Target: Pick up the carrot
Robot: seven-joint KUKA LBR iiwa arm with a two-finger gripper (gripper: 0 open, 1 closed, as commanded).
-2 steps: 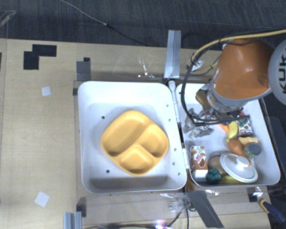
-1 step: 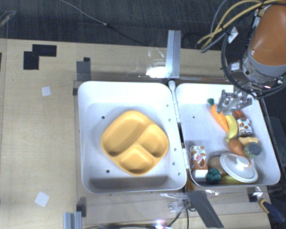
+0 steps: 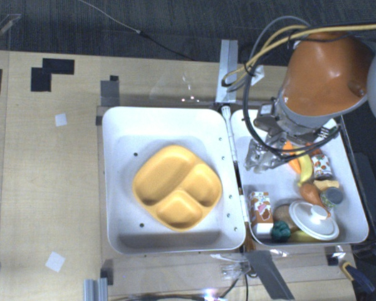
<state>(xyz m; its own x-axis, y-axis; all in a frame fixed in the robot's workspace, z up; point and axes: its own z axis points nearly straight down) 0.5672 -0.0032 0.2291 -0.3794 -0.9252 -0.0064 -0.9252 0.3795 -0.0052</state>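
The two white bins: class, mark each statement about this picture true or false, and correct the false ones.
1. The yellow divided plate lies in the left bin. True.
2. The gripper is over the left bin. False: it is over the right bin, near that bin's upper left part.
3. The white lidded bowl sits near the front of the right bin. True.
4. The banana lies on the yellow plate. False: it lies in the right bin, beside the arm.
5. The small dark green item is in the right bin's front part, left of the white bowl. True.
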